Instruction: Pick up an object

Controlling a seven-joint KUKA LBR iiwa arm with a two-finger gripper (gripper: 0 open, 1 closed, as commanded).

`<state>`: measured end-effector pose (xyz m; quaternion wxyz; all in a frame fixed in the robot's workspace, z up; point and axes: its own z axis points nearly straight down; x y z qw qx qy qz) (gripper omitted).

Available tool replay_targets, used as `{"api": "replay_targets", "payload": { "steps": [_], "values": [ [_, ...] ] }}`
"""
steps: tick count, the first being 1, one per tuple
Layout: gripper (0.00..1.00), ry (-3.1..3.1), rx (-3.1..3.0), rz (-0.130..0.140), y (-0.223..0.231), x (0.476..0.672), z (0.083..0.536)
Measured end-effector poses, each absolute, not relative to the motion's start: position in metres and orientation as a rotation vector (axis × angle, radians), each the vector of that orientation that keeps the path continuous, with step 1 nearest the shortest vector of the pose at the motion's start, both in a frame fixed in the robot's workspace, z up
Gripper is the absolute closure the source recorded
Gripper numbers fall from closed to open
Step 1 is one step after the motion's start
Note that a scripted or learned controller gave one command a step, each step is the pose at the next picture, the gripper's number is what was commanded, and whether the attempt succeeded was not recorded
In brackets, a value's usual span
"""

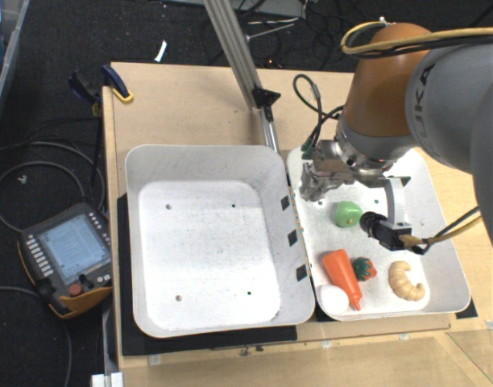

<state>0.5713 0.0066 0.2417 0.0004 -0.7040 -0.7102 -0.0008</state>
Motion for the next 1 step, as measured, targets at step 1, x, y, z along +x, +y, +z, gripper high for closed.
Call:
{"api": "replay_targets", "payload": {
  "steps": [1],
  "values": [
    [1.0, -2.228, -2.211, 0.001, 0.0504, 0.5621, 0.2351]
  ]
}}
